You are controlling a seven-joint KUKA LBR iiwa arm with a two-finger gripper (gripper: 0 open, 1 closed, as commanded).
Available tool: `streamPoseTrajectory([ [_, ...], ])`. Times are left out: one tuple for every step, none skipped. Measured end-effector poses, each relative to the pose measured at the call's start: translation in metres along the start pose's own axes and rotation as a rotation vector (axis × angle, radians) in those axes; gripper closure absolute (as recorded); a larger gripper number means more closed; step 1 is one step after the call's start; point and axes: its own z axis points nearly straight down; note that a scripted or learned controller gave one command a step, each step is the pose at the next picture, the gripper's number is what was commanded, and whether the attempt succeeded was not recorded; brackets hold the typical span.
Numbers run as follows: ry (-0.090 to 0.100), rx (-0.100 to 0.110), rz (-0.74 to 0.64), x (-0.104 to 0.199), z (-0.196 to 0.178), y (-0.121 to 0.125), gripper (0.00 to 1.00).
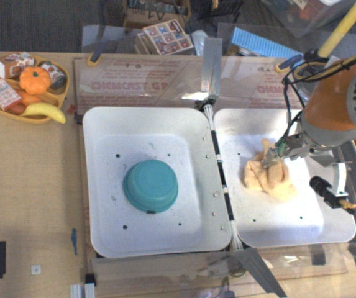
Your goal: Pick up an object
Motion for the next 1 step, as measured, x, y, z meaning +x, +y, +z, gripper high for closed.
streamPoseTrajectory([
  [0.002,0.002,-0.478,-0.0220,0.0103,-0.0045,1.00],
])
